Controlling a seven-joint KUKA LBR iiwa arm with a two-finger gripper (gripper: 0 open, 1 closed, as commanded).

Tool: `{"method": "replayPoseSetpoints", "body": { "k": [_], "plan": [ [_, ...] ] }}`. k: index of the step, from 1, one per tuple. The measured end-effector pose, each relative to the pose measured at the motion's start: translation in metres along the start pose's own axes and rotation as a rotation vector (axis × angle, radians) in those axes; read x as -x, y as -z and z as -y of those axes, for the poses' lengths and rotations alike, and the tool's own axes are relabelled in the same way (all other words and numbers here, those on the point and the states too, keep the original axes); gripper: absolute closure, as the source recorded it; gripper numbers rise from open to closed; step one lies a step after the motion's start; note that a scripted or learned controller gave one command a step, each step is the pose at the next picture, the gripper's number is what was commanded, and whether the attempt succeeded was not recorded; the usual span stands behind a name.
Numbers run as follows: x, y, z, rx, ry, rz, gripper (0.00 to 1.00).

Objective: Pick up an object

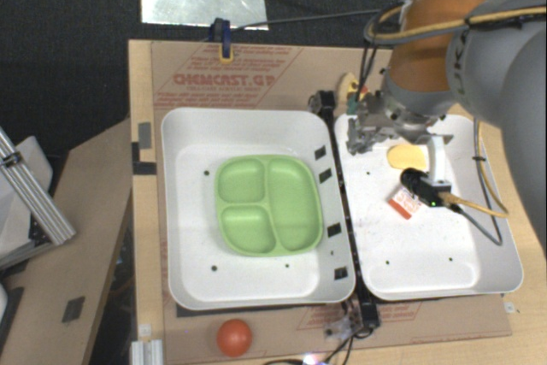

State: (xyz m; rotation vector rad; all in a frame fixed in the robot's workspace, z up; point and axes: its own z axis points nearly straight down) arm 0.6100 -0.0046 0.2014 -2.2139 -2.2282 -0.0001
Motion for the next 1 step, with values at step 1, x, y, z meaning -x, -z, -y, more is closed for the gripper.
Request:
{"method": "replayPoseSetpoints", "body": {
  "k": [1],
  "plan": [
    [-0.0508,-0.0049,0.0143,0.0,0.001,0.0,1.0]
  ]
}}
